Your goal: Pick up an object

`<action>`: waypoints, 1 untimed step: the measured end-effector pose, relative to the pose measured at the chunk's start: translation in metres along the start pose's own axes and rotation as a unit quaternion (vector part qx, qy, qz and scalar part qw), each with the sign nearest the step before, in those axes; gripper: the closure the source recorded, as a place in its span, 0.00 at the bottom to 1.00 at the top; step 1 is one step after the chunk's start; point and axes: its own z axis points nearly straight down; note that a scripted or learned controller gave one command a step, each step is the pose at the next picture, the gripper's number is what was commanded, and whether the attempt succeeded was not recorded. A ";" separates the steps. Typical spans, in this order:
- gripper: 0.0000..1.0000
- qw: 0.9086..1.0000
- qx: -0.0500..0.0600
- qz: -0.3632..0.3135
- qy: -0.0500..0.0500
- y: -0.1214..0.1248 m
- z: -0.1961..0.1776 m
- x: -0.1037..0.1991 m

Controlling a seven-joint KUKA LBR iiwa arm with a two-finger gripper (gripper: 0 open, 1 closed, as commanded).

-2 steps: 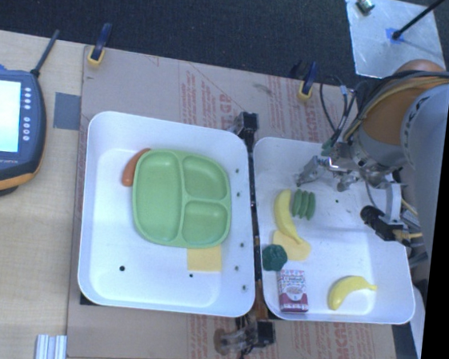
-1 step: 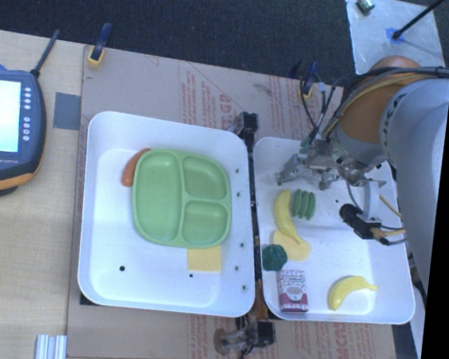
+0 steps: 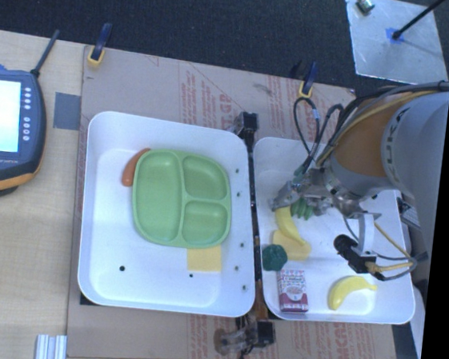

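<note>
1. While the arm point(image 3: 390, 137) is reaching in from the right over the right bin point(image 3: 386, 314), the gripper point(image 3: 303, 198) is sitting low near that bin's upper-left part; judging this as the approach/descent step of the pick, with nothing lifted.
2. Cannot tell how the pincer is set: the tip is lost in metal and cables.
3. Likely target is the yellow banana-like piece point(image 3: 289, 232), which is lying just below the gripper, very near or touching it; contact is not readable.
4. Something small and green point(image 3: 302, 210) is showing right at the gripper tip; cannot tell whether it is being held.
5. Other candidates in the same bin: a dark green lump point(image 3: 273, 257) below the yellow piece, a red-and-white carton point(image 3: 293, 291) near the front wall, and a second yellow piece point(image 3: 350, 291) to the right, well apart from the gripper.
6. The left bin point(image 3: 101, 273) is holding a green divided plate point(image 3: 182, 199), an orange item point(image 3: 131, 168) at its left edge and a yellow square point(image 3: 204, 259) beneath.
7. Next move is probably calling for closing squarely on one item, then a straight lift clear of its neighbours.
</note>
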 end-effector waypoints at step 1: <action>1.00 1.000 0.000 0.000 -0.001 0.000 -0.011 -0.001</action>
